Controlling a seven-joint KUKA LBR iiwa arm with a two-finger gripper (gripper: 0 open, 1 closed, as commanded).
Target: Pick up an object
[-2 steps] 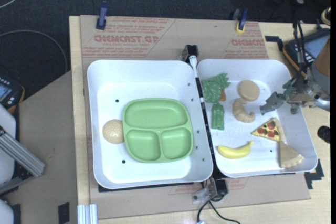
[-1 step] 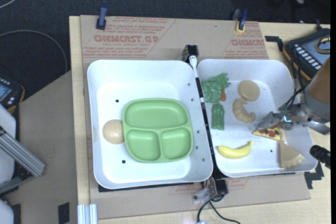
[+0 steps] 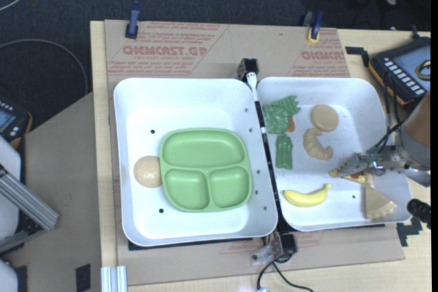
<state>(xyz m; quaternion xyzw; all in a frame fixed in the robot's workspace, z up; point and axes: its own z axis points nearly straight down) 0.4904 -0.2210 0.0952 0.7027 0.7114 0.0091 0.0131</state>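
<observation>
two shallow white bins sit side by side on my worktop [image 3: 205, 44], which is covered with brown printed board. the left bin [image 3: 137, 102] holds a green divided plate [image 3: 205, 167] with three compartments, lying flat near the middle, and a round beige bun [image 3: 147, 171] touching the plate's left edge.

the right bin [image 3: 356, 96] carries the loose pieces i could pick from. a green leafy piece [image 3: 280, 113] lies at the upper left, near the wall shared with the other bin, and a green pod-shaped piece [image 3: 283, 151] lies just below it. a round tan bread roll [image 3: 324, 117] sits further right, with a pale croissant [image 3: 317, 144] just beneath it, close or touching. a yellow banana [image 3: 306, 196] lies near the front edge, curved upward at both ends. a tan wedge [image 3: 377, 203] rests in the front right corner.

my arm comes in from the right, and my tool [image 3: 352, 167] hangs low over the right part of this bin, pointing left, between the croissant and the wedge. something orange-red shows just beneath it, but i cannot make out what. i cannot tell how my tool stands, and i see no object held in it. the banana is near, below and to its left.
</observation>
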